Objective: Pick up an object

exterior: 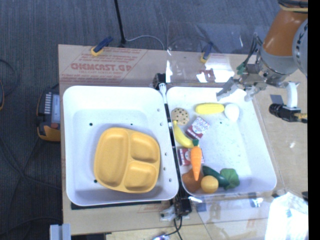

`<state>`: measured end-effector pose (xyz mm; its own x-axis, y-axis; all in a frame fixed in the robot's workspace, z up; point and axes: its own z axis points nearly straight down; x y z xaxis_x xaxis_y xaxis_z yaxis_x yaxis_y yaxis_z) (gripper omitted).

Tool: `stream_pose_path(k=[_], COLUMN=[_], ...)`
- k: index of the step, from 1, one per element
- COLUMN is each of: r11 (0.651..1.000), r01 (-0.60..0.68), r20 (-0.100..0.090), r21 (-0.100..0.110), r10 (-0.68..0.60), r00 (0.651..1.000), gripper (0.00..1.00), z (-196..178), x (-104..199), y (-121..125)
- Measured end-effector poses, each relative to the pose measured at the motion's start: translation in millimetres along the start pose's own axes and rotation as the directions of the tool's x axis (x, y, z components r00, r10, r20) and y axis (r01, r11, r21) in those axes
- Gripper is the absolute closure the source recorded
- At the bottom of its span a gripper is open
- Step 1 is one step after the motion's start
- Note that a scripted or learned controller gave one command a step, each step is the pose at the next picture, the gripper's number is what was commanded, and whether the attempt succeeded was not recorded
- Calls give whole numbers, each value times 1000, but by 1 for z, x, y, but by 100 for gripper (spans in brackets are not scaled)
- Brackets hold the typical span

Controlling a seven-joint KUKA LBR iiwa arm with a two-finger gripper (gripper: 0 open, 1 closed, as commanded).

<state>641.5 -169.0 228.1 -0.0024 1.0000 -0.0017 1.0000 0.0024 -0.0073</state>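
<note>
My gripper (236,92) hovers over the far edge of the right bin (260,149), open, with nothing between its fingers. Just in front of it lie a white egg (231,112) and a yellow oblong fruit (209,108). Along the bin's left side are a speckled cookie (179,115), a red and white packet (198,127), a banana (181,134) and a carrot (196,160). At the near end sit a small orange fruit (209,184), a dark green vegetable (213,173) and a green pepper (229,176).
The left bin (80,114) holds a yellow divided plate (127,159). A divider rail (169,134) runs between the bins. The grey arm with its orange band (281,31) comes in from the upper right. A black part (282,111) juts out beside the right bin.
</note>
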Motion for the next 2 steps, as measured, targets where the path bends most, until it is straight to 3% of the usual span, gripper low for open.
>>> stream_pose_path(k=[1,2], r11=[969,990], r01=[247,139], r20=[5,10], r21=[-13,-15], r10=[-247,-139], r00=[969,990], gripper=[0,0], z=[125,139], x=[12,61], y=[14,13])
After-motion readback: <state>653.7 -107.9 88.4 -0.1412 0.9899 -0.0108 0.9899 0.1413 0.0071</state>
